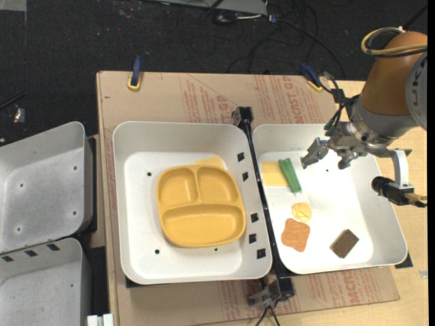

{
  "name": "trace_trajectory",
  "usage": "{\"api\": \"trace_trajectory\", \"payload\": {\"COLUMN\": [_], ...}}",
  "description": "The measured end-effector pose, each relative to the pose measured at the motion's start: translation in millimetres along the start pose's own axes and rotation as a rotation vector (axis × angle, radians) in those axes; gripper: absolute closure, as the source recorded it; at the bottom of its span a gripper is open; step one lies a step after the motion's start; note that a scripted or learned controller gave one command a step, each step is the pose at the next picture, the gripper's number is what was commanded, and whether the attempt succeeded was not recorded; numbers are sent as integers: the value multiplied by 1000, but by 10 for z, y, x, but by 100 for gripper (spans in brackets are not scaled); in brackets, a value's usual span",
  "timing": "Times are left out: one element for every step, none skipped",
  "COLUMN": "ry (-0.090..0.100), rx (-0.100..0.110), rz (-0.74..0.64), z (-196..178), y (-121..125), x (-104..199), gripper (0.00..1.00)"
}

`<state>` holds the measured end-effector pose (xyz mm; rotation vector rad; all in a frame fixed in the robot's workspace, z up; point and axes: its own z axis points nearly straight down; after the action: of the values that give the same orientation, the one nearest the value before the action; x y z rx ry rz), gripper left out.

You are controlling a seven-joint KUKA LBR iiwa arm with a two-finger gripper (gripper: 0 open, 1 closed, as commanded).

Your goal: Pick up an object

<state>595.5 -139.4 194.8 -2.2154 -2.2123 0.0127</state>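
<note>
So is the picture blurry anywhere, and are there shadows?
In the camera view, most things look sharp: the yellow tray, the green stick and the brown block have clear edges. The pincer looks a little soft. The light is even, so shadows are faint, just thin dark edges under the objects. No strong glare on the white bins.

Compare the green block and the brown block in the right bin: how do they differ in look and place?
The green block is long and narrow; the brown block is short and squarish. The green block lies near the bin's left side beside a yellow piece; the brown block lies alone near the front right corner. Both rest flat.
</note>
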Motion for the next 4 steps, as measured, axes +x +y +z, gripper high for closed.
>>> {"api": "trace_trajectory", "payload": {"ry": [-2, -1, -1, -2], "rx": [-13, -7, -8, -15], "rz": [-3, 0, 0, 0], "z": [-75, 540, 1060, 923], "y": [30, -35, -41, -24], "x": [3, -32, -25, -29], "gripper": [0, 0, 0, 100]}}
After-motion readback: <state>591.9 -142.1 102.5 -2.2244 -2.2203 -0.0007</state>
